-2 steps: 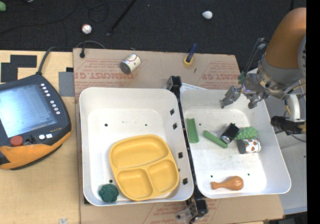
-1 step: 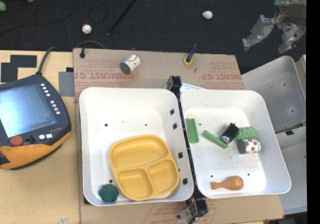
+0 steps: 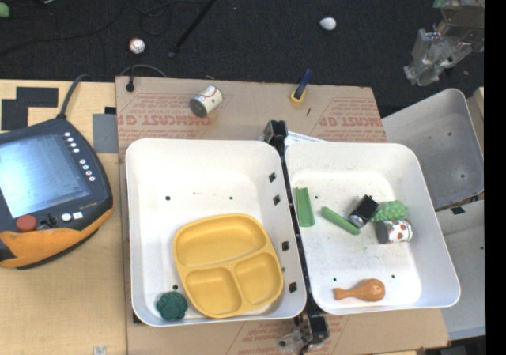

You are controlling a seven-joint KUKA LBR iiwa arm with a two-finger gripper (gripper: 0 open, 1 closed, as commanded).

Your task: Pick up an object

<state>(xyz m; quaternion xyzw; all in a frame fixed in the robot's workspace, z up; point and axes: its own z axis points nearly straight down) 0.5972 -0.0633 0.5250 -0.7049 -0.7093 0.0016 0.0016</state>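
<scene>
A yellow divided tray (image 3: 228,265) lies in the left bin (image 3: 150,179) with a dark green lump (image 3: 171,306) touching its lower-left corner; the bin's upper half is bare. In the right bin (image 3: 431,266), from left: a green block (image 3: 304,207) by the dividing wall, a green stick (image 3: 339,220), a black piece (image 3: 364,209), a green bumpy item (image 3: 390,210), a small can (image 3: 394,231), and an orange drumstick shape (image 3: 360,291) near the front wall. The gripper (image 3: 431,57) hangs at upper right, well beyond both bins; whether its fingers are apart or together, I cannot tell.

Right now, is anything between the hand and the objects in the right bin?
Nothing visible. The hand hangs past the right bin's far corner, with only open space between it and the orange drumstick toy and green sticks.
</scene>
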